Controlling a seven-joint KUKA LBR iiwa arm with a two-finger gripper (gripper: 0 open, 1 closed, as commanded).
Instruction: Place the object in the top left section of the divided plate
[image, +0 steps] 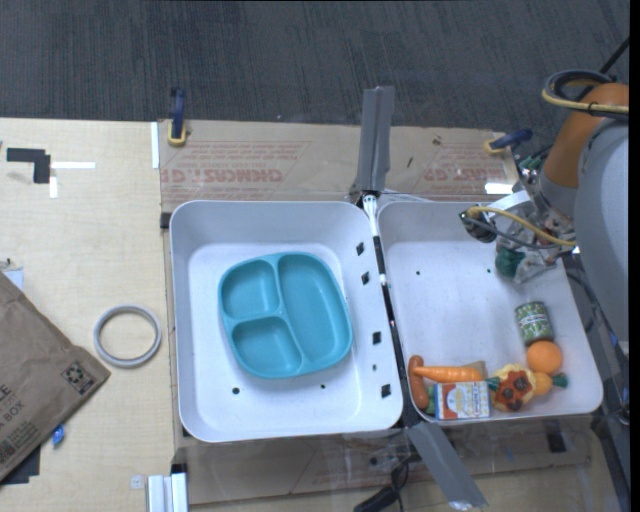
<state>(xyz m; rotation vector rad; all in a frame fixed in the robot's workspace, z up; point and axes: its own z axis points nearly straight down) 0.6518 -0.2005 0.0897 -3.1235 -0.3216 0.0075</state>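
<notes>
We see two white bins side by side on the worktop (80, 230); the left bin (190, 330) holds a blue divided plate (287, 315), lying flat near the bin's middle, its three sections bare. The right bin (450, 300) carries the loose things, gathered along its near right side: a small green can (534, 323) lying beside the right wall, an orange ball (544, 357) just below it, a carrot (445, 373) touching a small juice carton (463, 400), and a red and yellow toy (513, 388) between carton and ball. The arm (600, 200) reaches in over the right bin's far right corner; the hand (512, 262) hangs there among cables, something dark green at its tip, and we cannot tell whether it is apart or together. Left of the bins lie a grey tape ring (128, 334) and a brown cardboard box (35, 380), well apart from the plate.
</notes>
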